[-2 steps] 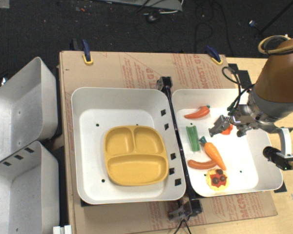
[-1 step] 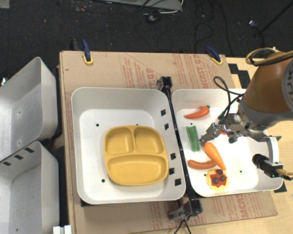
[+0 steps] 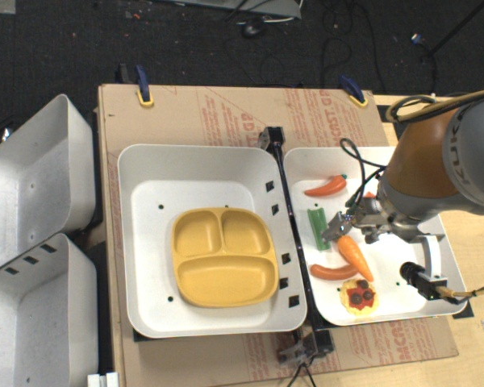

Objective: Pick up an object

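Bench work from the single overhead camera: two shallow white bins sit side by side on a brown board. The left white bin holds a yellow plastic divided tray with three compartments, lying flat near the middle.

The right white bin holds the toy food: a red chilli pepper toward the far side, a flat green strip beside the divider, an orange plastic carrot lying at a slant, a red sausage-shaped piece just below it, and a small yellow tart topped with dark red berries near the front wall.

The grey arm with its orange band reaches in from the right, and the gripper hangs low over the bin, just above the carrot's upper end and beside the green strip. Whether it touches either I cannot tell, and its opening is too dark and tangled with cables to judge.

By my reading, the pick is not yet made: nothing shows between the tool's parts, and every piece lies on the bin floor. The approach looks mostly done; closing and lifting remain.
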`<state>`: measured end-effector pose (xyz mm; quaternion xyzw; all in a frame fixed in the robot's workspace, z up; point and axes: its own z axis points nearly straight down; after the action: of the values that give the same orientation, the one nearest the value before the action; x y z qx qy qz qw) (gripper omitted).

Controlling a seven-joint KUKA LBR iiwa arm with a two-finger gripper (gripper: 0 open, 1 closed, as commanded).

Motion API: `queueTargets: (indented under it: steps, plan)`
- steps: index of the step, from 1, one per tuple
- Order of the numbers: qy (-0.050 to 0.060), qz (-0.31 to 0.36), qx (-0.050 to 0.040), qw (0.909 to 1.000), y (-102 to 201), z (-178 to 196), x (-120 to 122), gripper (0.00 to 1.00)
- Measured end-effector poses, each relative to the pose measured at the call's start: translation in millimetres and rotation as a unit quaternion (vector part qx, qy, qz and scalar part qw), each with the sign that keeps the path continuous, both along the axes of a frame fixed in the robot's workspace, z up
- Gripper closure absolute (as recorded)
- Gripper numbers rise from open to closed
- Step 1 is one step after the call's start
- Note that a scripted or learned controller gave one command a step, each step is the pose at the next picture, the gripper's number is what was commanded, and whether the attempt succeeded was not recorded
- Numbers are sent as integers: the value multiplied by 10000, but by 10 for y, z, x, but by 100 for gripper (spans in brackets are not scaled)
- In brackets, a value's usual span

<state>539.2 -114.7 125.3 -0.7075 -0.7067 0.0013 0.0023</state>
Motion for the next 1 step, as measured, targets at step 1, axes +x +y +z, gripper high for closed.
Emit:
queueTargets:
  steps: [1]
  plan:
    - [-22,-8,-7,10000,-4,122,5,100]
